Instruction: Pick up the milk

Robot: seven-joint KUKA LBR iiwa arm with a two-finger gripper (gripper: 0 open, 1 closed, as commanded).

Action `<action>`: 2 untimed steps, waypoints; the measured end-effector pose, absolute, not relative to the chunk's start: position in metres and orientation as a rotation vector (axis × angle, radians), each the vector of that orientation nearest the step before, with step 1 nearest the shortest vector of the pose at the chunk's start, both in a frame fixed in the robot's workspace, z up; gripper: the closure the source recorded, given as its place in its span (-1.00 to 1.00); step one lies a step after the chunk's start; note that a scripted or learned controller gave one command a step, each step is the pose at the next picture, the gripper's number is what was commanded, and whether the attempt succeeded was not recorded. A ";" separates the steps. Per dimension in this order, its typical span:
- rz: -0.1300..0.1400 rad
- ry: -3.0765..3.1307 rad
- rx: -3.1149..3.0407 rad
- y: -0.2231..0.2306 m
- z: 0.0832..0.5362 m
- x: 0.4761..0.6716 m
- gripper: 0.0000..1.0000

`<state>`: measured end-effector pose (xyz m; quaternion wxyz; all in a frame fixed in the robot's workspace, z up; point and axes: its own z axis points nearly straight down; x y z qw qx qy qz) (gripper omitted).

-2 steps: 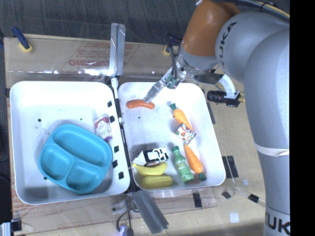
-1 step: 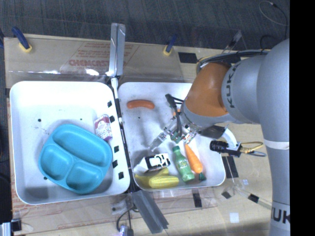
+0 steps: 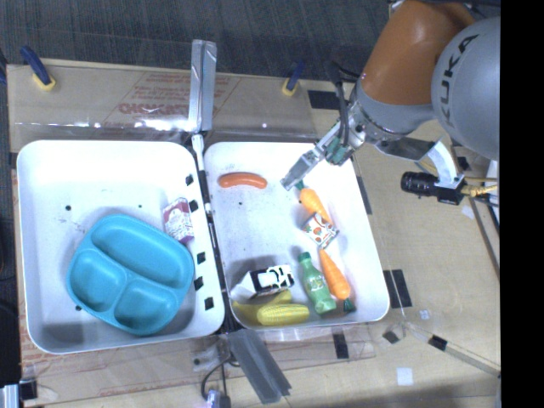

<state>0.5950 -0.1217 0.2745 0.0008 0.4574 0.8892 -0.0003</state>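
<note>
Above the upper right part of the right bin [image 3: 367,236], the gripper [image 3: 299,175] is seen hanging from the grey and orange arm [image 3: 425,66], and nothing is held between its fingers; whether the jaws are spread or pressed together cannot be told from this slanted view. The milk [image 3: 272,279], a small black-and-white carton, is found lying near the lower edge of the same bin, just beside the corn [image 3: 283,314] and a banana [image 3: 248,310], with a green bottle [image 3: 317,286] close on its right. The pick is judged not yet begun: the milk is untouched and well apart from the gripper, so the reach, the descent and the grasp are all left to be done. A sausage [image 3: 242,179], two carrots and a small juice box [image 3: 320,231] are also scattered in the bin. A blue divided tray [image 3: 127,272] and a small packet [image 3: 178,219] are kept in the left bin [image 3: 51,164]. Both bins are set on a cardboard-covered bench [image 3: 425,253] before dark carpet.
</note>
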 end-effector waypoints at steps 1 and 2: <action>-0.001 2.900 1.211 -0.129 0.143 0.502 -1.00; 0.002 2.838 1.301 -0.106 0.109 0.486 -1.00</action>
